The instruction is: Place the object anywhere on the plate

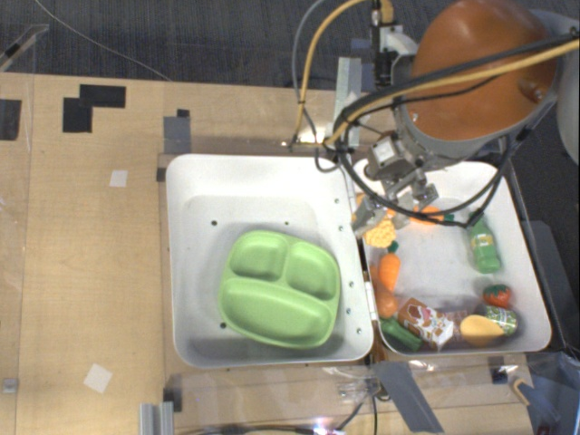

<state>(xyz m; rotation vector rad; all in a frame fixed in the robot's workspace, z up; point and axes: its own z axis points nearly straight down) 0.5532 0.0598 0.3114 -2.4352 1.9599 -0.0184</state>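
Observation:
A green plate (281, 288) with three compartments lies in the left white bin (195, 243), a little right of its middle. My gripper (390, 210) hangs over the left edge of the right bin (535, 315), close to the wall between the two bins. A small yellow toy (381, 234) sits right at the gripper's tip; I cannot tell whether it is held or lying on the bin floor. The orange band and grey wrist cover the bin's back part.
The right bin also holds an orange carrot (388, 272), a green bottle (485, 248), a red fruit (497, 294), a printed box (426, 323), a yellow-orange piece (478, 330) and a dark green item (399, 335). Cables loop behind the arm.

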